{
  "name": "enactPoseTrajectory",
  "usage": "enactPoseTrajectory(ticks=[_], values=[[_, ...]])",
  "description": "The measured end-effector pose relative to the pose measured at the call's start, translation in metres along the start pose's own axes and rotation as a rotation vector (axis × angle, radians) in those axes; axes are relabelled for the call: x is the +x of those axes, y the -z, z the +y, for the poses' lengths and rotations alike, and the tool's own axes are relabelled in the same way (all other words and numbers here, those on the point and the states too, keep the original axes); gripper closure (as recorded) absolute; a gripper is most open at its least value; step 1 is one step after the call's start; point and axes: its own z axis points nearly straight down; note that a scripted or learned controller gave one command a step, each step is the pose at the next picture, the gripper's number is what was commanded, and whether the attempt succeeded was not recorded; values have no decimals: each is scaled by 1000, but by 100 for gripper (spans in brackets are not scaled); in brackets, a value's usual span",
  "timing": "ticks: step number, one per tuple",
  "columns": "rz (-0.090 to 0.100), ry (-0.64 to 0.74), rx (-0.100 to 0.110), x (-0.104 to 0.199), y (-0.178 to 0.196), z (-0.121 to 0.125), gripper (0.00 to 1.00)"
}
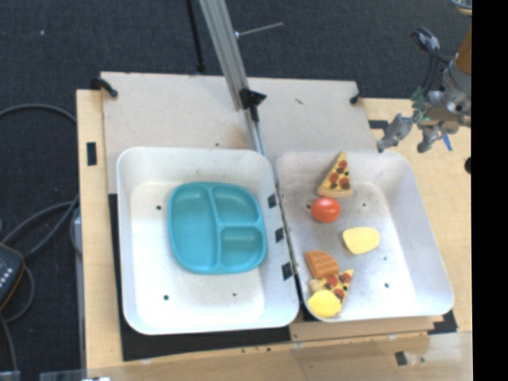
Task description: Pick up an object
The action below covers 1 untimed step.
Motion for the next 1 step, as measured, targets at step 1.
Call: enactPoseTrajectory(ticks=[1], values=[[-1, 1, 1, 0, 0, 0, 0]])
